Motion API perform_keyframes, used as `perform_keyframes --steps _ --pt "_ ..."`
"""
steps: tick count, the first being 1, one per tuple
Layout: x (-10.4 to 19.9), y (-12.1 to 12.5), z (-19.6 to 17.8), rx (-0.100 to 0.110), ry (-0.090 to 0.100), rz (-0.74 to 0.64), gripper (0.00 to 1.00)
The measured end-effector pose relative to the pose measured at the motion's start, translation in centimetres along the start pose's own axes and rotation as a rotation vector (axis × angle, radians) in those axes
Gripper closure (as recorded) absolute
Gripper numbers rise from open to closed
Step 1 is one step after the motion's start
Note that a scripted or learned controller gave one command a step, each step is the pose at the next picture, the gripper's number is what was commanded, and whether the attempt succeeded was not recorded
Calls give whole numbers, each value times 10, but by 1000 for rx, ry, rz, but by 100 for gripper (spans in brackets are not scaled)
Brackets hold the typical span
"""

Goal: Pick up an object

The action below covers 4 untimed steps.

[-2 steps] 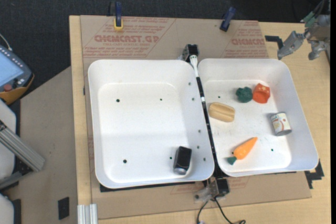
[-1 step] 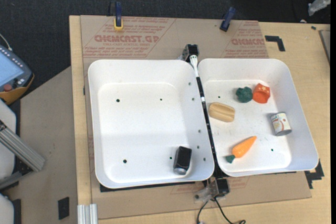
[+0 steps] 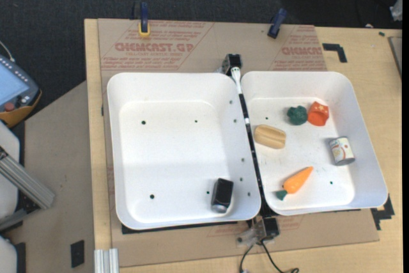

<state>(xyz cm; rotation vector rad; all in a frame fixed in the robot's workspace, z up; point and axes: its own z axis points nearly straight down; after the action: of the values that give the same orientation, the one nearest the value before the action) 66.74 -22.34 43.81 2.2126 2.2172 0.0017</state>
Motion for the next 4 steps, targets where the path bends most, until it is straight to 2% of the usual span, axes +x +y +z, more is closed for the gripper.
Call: perform_keyframes --steps 1,2,3,4 --pt "73 0 -30 0 4 -4 100" --pt "143 0 -77 -1 5 -3 100" --pt "210 1 -100 0 7 -5 100" --pt "271 0 -99 3 7 -5 100"
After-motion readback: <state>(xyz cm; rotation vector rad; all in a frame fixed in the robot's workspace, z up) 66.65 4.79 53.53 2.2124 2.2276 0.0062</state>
